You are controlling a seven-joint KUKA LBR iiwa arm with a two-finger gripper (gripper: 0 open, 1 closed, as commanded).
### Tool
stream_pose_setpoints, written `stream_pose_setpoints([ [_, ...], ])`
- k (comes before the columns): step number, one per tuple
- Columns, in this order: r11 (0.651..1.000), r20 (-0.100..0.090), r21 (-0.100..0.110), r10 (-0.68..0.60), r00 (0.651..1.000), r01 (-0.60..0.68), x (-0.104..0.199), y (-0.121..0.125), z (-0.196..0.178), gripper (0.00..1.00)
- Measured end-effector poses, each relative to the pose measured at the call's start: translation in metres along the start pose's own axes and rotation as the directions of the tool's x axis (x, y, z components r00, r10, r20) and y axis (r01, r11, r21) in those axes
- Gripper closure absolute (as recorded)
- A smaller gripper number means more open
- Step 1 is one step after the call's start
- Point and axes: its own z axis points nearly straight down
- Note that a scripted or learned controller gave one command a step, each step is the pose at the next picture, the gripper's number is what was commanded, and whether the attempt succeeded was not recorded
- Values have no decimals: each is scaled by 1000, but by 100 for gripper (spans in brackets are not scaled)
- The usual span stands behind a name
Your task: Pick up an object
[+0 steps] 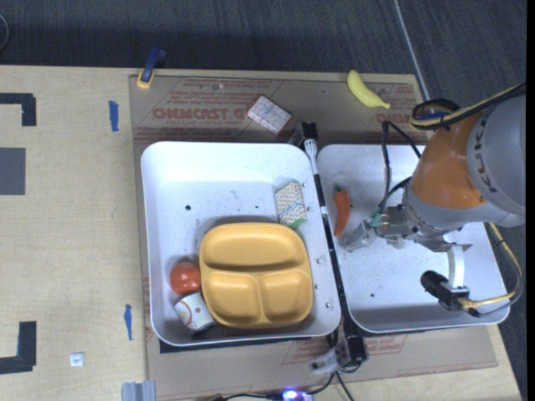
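Pincer (358,237) tips blurred, beside carrot (341,210), right bin (393,307).

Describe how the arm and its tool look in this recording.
The arm is rounded and grey, with a wide orange band above the wrist. Black cables run alongside it, and a yellow-and-blue cable loop sits near its top. The tool is small, grey and metallic, with a black part mounted below the wrist.

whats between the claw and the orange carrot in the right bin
Nothing: in the camera view only bare white bin floor separates the claw from the carrot, which lies just up and left of it.
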Motion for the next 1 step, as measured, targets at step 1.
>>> stream_pose_setpoints([
  [1,1000,0,1,1,1000,-1,0,10,0,0],
])
